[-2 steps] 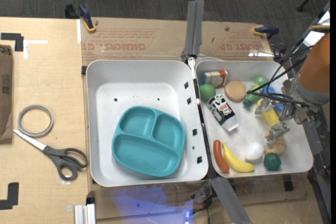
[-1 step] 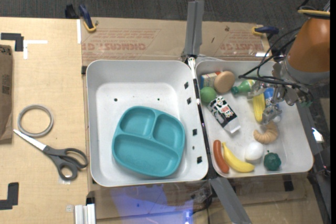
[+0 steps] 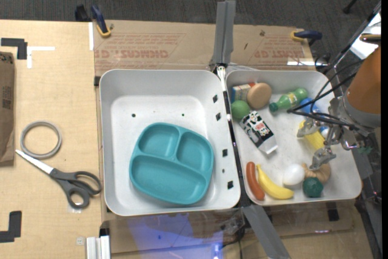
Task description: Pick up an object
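The arm enters from the right edge of the camera view, its orange band showing at the far right above the grey wrist, and it reaches leftward and down over the right bin (image 3: 339, 79). Dark cables run from the upper right down to the wrist. The gripper (image 3: 317, 144) hangs over the right side of that bin, its metal fingers (image 3: 308, 128) spread apart with one prong toward the back and the other toward the front, and nothing is seen gripped between them. A yellow object (image 3: 315, 140) lies just beneath the spread fingers, partly covered by them, with a blue item just behind it that is too hidden to name. Near the front prong sit a brown piece (image 3: 323, 173), a dark green ball (image 3: 313, 188) and a white egg-shaped object (image 3: 293, 175). Further left in the same bin lie a banana (image 3: 272, 185) and a red sausage (image 3: 254, 181) side by side along the front wall, a black-and-white carton (image 3: 259, 130) near the middle, a green bottle (image 3: 289, 100) toward the back, and a tan round object (image 3: 259, 94) beside a green ball (image 3: 240, 109) at the back left corner. The left bin (image 3: 121, 91) holds a teal divided plate (image 3: 173, 162). On the bench to the left rest scissors (image 3: 63, 178) and a roll of tape (image 3: 40, 138)
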You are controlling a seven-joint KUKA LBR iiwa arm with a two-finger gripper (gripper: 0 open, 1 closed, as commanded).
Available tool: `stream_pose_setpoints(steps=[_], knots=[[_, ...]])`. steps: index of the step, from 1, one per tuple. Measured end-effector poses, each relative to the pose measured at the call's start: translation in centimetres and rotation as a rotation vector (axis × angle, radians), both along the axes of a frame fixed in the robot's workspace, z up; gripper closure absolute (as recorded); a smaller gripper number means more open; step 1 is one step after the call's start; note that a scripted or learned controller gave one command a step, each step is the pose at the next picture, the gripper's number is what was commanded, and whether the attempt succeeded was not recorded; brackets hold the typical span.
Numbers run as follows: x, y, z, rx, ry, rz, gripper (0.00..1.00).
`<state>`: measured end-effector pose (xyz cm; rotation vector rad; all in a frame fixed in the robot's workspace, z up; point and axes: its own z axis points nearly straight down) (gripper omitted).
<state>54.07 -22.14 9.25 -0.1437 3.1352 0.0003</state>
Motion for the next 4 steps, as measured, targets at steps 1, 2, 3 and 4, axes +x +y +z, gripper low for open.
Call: stream_pose_setpoints(steps=[1, 2, 3, 4], knots=[[1.6, 0.1, 0.0, 0.0, -0.002, -0.065, 0.0], [1.8, 0.1, 1.1, -0.001, -0.007, -0.063, 1.0], [1.7, 0.1, 1.0, -0.001, -0.006, -0.063, 0.0], [2.5, 0.7, 0.0, 0.001, -0.001, -0.112, 0.0]])
